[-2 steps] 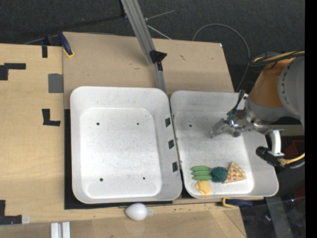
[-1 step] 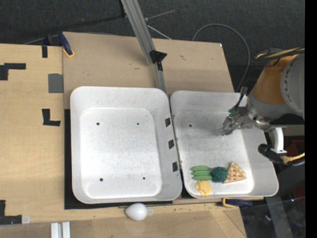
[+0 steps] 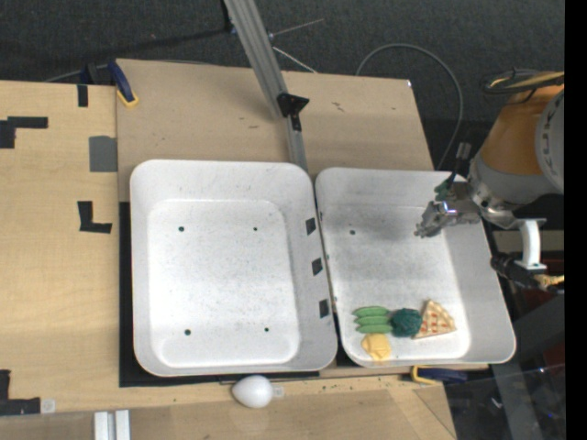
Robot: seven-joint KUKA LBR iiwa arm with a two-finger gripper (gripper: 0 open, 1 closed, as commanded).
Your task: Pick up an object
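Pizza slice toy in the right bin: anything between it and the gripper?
Nothing visible. The gripper hangs over the right bin's far right part; bare floor separates it from the pizza slice toy, with the green toys to the slice's left.

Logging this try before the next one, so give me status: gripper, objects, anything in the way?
Gripper over right bin, upper right, nothing between fingers. Toys clustered at bin's near edge, untouched. Path to them looks clear.

Below the gripper (image 3: pixel 431 225): a green pea pod (image 3: pixel 371 316), dark-green broccoli (image 3: pixel 405 321), yellow piece (image 3: pixel 377 346), and orange-tan lattice-patterned wedge (image 3: pixel 436 320) in the speckled white bin (image 3: pixel 394 246).
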